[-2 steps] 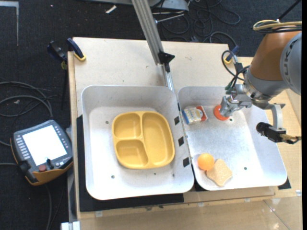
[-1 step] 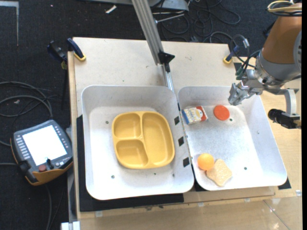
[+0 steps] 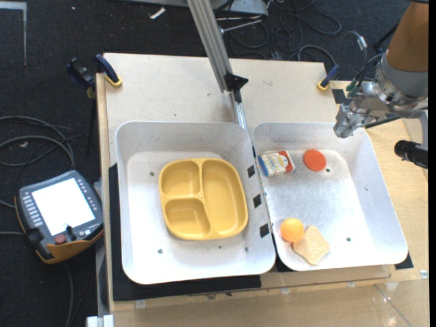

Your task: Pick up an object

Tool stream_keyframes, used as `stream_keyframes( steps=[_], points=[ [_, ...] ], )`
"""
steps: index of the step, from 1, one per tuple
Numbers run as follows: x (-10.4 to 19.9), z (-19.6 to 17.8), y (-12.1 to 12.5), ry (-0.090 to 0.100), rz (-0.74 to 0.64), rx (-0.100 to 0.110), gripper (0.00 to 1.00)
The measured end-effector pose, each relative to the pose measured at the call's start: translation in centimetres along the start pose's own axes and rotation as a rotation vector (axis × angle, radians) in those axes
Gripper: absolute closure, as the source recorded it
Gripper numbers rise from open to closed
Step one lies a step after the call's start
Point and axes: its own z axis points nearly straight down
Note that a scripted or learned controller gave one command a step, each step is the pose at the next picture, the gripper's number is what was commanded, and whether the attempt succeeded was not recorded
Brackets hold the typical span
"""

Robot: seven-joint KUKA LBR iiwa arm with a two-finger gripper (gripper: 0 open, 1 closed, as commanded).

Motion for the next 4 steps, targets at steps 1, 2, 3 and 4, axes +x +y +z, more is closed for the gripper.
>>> stream_keyframes(
  steps=[1,2,3,4],
  points=[
    [5.1,1.7,-0.8,0.004,-0.004,0.009,1.00],
    [10.4,1.2,-1.6,0.004,-0.005,0.008,1.00],
    [15.0,1.1,-2.4,0.004,-0.004,0.008,1.00],
    [19.3,2.3,-3.1,0.003,-0.004,0.010,1.00]
  ],
)
